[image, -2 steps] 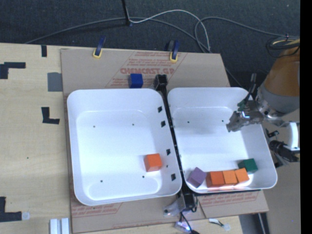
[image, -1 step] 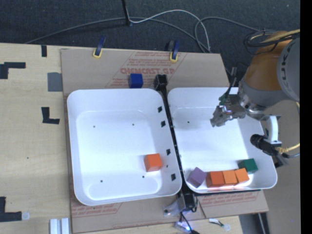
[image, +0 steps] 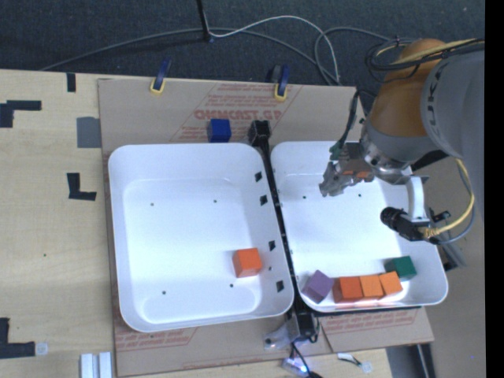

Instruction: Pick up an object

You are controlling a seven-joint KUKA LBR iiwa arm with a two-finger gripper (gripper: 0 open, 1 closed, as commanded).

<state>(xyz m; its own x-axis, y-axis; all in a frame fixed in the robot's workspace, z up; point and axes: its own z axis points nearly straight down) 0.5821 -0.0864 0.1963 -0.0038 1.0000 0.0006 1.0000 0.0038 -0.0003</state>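
Gripper (image: 331, 186) hovers over right bin (image: 315, 231), 12 o'clock end; can't tell jaws' state; purple block (image: 317, 286), orange blocks (image: 367, 287), green block (image: 402, 268) at 6 o'clock edge; another orange block (image: 247, 261) in left bin (image: 173, 211).

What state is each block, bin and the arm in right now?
Orange block in left bin: resting alone on the floor.
Purple block: lying at the right bin's near edge.
Orange blocks: in a row, touching, beside the purple one.
Green block: lying just behind the row's end.
Blue block: outside the bins, on the cardboard.
Gripper: above the right bin's far part, holding nothing visible.
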